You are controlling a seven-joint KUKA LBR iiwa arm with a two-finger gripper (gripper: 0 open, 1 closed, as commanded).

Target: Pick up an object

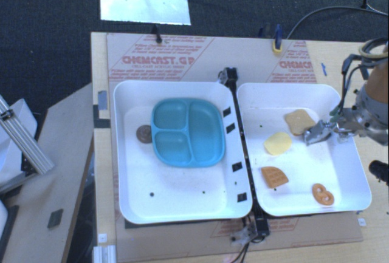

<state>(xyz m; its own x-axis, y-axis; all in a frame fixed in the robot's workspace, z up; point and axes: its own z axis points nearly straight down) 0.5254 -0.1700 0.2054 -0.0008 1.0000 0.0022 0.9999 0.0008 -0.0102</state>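
In the right bin (355,180), the claw (316,133) hangs low with nothing visibly in it — how far it gapes I cannot tell — just right of the yellow piece (278,143), below the tan piece (299,121).

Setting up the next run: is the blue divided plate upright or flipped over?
Upright: the blue plate shows its three compartments facing up in the left bin.

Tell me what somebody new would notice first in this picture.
Probably the bright blue divided plate lying in the left bin, with a small brown disc beside it. Next, the arm's hand hovering in the right bin near a tan piece and a yellow piece.
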